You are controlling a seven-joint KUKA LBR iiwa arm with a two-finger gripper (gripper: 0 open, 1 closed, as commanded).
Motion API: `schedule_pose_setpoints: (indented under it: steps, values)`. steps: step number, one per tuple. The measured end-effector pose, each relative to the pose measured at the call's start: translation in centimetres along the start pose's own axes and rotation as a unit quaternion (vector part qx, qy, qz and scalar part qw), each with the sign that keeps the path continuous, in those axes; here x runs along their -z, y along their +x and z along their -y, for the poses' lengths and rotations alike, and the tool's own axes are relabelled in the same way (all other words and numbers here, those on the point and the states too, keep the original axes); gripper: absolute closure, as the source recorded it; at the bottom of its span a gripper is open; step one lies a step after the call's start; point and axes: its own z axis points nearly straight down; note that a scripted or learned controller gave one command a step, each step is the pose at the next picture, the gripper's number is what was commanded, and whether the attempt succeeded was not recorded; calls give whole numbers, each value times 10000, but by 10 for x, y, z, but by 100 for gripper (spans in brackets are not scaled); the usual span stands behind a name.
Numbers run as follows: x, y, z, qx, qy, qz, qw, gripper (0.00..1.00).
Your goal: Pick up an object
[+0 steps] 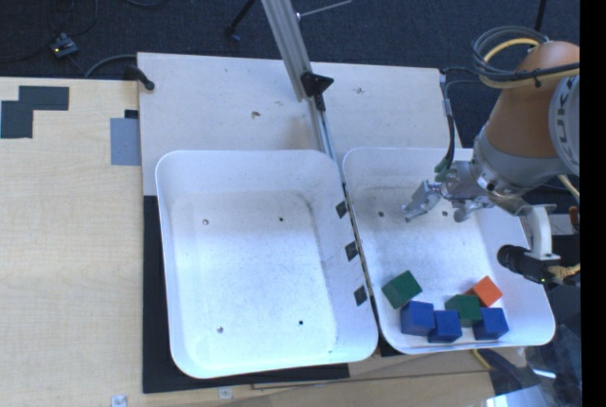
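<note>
The fingers [437,203] hang spread apart and empty over the bare upper part of the right bin [398,170], well apart from the blocks [445,306] clustered at its near edge, so the reach seems barely begun and next calls for moving over one block and lowering.

Arm [530,126] cut off at right edge, dark green block [465,306] partly hidden behind neighbours
</note>
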Motion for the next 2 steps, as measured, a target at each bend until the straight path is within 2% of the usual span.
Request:
schedule_pose_setpoints:
  steps: [1, 2]
  values:
    - [-85, 24, 32, -12, 99, -20, 9999, 0]
    - [-104, 10, 66, -27, 9, -8, 10000, 0]
